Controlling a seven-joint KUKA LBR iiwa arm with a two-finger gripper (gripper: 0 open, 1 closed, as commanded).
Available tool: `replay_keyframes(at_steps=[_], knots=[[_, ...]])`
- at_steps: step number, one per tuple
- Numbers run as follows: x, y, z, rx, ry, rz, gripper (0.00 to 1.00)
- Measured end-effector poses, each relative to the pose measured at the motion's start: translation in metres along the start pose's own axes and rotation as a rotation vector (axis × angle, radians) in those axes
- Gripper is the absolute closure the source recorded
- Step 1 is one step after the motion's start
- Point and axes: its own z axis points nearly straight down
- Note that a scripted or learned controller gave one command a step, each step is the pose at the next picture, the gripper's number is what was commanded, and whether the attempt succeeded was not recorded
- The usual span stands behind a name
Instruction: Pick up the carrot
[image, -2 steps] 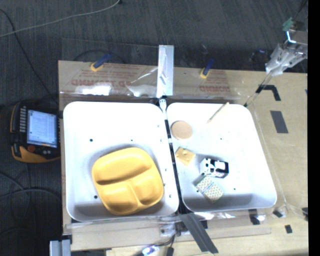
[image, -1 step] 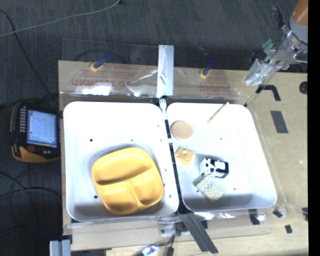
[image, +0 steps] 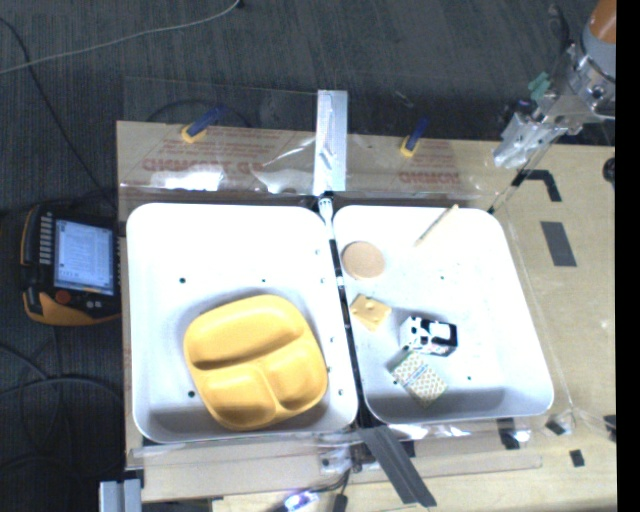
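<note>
My gripper (image: 512, 150) hangs at the upper right, above the bench just beyond the right bin's (image: 520, 300) far right corner and well clear of everything in the bin. A round orange-tan disc (image: 363, 260) lies in that bin near its far left corner; I cannot tell whether it is a carrot piece. A small yellow block (image: 369, 313) sits just in front of the disc. No item is seen in the gripper.
The right bin also holds a thin pale stick (image: 436, 225) near its far wall, a black-and-white object (image: 431, 335) and a patterned packet (image: 420, 378). A yellow divided plate (image: 257, 358) lies in the left bin (image: 160, 260). A handheld pendant (image: 70, 265) rests at far left.
</note>
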Motion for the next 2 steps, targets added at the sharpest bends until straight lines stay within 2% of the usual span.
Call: replay_keyframes(at_steps=[1,2], knots=[[0.035,0.003,0.071,0.000,0.000,-0.172,1.00],[-0.015,-0.002,0.104,0.000,-0.002,-0.191,1.00]])
